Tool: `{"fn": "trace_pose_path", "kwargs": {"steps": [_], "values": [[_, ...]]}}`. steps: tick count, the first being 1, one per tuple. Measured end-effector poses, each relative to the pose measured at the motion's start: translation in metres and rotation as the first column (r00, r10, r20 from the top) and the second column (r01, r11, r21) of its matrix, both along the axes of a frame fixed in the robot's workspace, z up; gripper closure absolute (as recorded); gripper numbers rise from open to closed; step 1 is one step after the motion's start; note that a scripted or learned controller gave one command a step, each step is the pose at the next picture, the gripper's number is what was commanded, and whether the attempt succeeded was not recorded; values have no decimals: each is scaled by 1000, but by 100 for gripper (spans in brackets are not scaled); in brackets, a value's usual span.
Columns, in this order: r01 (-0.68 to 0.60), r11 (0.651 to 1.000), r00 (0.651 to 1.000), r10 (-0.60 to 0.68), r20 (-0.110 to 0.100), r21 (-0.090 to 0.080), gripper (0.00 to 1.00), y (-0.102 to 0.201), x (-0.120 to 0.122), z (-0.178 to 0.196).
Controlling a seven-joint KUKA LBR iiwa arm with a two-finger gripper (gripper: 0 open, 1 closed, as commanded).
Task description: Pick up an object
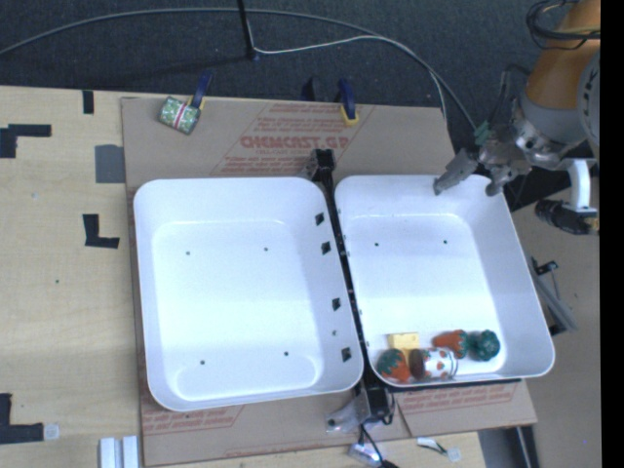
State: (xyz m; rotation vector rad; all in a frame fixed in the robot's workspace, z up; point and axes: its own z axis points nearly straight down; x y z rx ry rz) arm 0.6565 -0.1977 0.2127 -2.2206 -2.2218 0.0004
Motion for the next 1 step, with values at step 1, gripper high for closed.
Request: {"fn": "trace_pose_path", "kwargs": {"steps": [1], "values": [[2,1000,1000,-2,-10,2,0,1,-77,-102]]}}
